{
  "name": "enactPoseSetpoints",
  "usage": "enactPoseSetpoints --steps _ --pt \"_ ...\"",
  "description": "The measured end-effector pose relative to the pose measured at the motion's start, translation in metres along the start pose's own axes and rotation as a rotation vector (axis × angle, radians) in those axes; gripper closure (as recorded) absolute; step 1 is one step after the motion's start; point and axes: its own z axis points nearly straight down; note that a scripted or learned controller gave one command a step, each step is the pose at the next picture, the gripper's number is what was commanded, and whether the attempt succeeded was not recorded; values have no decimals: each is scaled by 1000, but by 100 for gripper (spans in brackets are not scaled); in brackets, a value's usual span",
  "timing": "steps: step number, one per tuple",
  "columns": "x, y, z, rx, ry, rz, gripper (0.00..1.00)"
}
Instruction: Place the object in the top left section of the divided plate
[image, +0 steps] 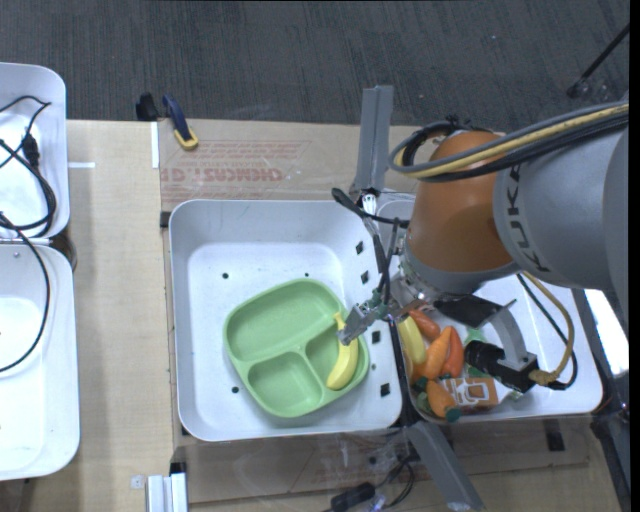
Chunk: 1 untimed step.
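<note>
Arm: grey KUKA arm (560, 210) with an orange band (455, 200), reached in from the right and hung over the wall shared by the two bins.
Gripper: the gripper (358, 318) sat low over the right edge of the green plate, just above the banana's upper end.
Fingers: too small and dark to judge; it could not be told whether they were apart, together, or clamped on the banana.
Task object: yellow banana (343, 362), lay in the plate's right-hand section, upper tip near the gripper, lower end toward the plate's near rim.
Divided plate: light green, three sections (270, 325), rested on the floor of the left bin, toward its right side. The large upper-left section held nothing.
Left bin: shallow white bin (200, 300), carried the plate.
Right bin: white bin (560, 385), largely covered by the arm; it held a cluster of toy food at its left side, including an orange carrot-like piece (443, 352) and a small orange carton (470, 392).
Bench: wooden top (115, 300), with a blue-and-yellow clamp (178, 122) at its far edge.
Cables: black and yellow cables (555, 340) looped from the wrist over the right bin.
</note>
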Motion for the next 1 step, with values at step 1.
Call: enactPoseSetpoints --steps 1 --pt "-102 -68 0 -2 -1 -28 0"
